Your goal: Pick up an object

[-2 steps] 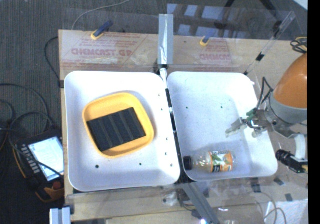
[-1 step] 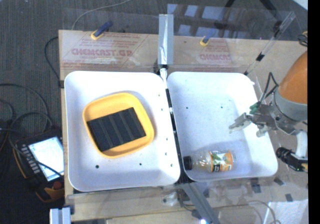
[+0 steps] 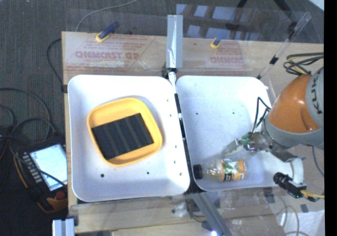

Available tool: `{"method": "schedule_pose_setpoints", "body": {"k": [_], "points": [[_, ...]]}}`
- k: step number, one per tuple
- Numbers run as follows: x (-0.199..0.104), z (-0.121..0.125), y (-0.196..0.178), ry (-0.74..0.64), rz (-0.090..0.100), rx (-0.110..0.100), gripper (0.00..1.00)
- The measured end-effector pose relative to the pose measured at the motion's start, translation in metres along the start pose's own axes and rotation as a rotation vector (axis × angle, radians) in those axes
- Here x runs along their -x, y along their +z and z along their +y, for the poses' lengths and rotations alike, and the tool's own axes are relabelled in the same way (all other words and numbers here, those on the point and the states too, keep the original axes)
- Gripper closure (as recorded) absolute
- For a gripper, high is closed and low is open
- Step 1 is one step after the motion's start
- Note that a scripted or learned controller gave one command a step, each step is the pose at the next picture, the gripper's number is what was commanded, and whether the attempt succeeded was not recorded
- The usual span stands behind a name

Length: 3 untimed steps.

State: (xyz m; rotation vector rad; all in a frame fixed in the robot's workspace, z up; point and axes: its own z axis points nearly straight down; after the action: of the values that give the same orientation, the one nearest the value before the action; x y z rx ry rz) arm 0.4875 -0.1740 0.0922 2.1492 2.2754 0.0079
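Clear plastic bottle with orange label (image 3: 222,169) lies at the lower right bin's (image 3: 221,103) front wall; end effector (image 3: 247,144), opening indiscernible, hovers adjacent, where the round bottle may roll away.

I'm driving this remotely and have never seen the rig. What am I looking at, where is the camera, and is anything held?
One fixed camera looks down at a slant on a bench with two shallow white bins. The left bin holds a yellow dish with a dark ribbed pad in it. The right bin holds a small bottle lying on its side near the front wall. The grey and orange arm reaches in from the right; its gripper sits just above the bottle, with nothing visibly held.
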Motion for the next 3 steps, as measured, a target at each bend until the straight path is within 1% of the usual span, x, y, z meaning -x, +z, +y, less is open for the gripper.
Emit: {"method": "schedule_pose_setpoints", "body": {"k": [1, 2, 3], "points": [[-0.044, 0.005, 0.0, -0.044, -0.005, 0.008, 0.0], [0.003, 0.024, 0.001, 0.264, 0.003, 0.004, 0.0], [-0.028, 0.004, 0.0, 0.09, -0.007, 0.01, 0.0]]}}
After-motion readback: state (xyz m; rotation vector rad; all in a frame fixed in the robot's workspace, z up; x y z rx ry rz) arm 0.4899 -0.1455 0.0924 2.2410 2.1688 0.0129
